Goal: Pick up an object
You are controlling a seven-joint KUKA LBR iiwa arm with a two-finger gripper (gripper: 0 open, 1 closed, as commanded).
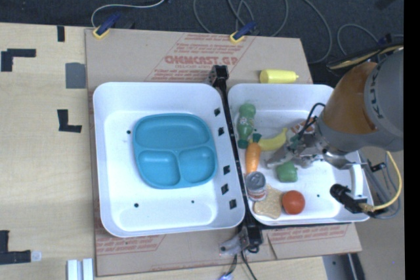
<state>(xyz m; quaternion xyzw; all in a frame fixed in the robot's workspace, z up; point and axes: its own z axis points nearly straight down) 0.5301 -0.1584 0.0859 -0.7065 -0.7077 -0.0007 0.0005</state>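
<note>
Jaws (289, 155) low in the right bin (328, 98) by a green block (287, 172); opening cannot be told.

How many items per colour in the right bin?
Right bin, under the tool:
Green: 2, bottle and block
Yellow: 1, banana
Orange: 1, carrot
Red: 1, tomato
Tan: 1, flat bread-like piece
Silver: 1, can
Total: 7
Anything under the arm is hidden.
</note>
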